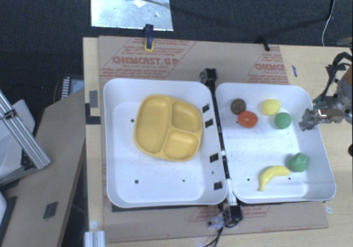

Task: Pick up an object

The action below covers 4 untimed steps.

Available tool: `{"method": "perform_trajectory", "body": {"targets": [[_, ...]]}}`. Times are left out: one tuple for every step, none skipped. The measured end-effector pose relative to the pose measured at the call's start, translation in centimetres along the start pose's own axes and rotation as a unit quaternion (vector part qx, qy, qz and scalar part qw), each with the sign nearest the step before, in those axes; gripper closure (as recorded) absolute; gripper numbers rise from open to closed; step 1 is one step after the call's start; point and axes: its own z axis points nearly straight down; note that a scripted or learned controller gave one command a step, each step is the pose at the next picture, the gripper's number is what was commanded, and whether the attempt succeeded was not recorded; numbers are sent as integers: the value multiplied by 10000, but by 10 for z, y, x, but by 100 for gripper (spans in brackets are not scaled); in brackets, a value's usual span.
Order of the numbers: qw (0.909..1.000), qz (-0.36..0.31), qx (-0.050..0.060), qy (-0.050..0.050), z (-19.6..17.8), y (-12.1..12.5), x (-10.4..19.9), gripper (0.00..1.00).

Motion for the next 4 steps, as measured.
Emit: {"method": "perform_trajectory", "body": {"targets": [[10000,-25,12,12,6,12,52,100],[10000,-26,11,14,-5,15,108,100],[10000,-32,15,19,-12,19,169,100],[10000,-24,24,18,1,20,220,100]]}}
